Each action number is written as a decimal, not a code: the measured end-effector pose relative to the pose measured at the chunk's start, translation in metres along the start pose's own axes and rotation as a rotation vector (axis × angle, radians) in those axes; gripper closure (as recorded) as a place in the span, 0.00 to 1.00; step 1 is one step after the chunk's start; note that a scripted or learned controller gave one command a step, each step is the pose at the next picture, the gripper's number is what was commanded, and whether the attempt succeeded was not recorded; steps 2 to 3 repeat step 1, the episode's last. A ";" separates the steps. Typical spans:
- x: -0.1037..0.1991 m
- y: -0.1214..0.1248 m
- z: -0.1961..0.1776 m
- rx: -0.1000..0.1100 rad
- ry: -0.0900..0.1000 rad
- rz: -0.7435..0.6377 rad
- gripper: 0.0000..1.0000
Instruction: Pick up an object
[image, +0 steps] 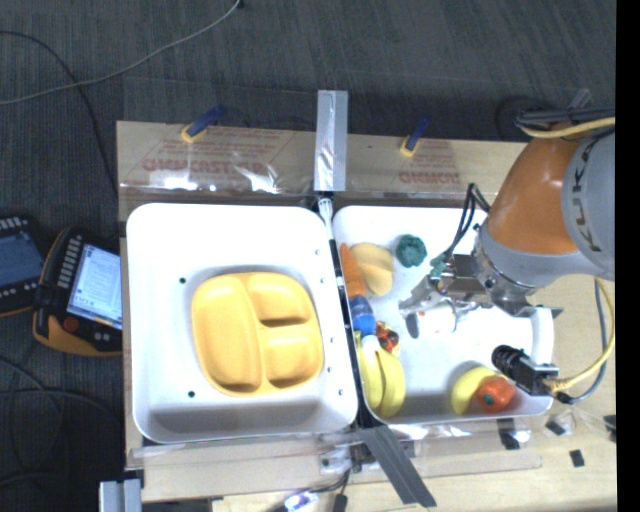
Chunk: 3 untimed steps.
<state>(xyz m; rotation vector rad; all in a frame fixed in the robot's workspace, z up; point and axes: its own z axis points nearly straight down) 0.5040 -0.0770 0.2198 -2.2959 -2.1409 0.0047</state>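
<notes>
Hovering over the right bin (440, 222), the gripper (432, 300) hangs above bare white floor with nothing between its fingers; how far they spread, I cannot tell. Nearest lie a teal ball (410, 249) and a pale yellow fruit (372, 268), with a banana (382, 378) along the divider. A yellow divided tray (258, 330) sits in the left bin (160, 250).

The arm (545, 215) covers the right bin's (440, 395) far right corner.
</notes>
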 end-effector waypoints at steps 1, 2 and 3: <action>0.036 0.066 -0.022 -0.001 -0.002 -0.071 1.00; 0.036 0.066 -0.022 -0.001 -0.002 -0.071 1.00; 0.036 0.066 -0.022 -0.001 -0.002 -0.071 1.00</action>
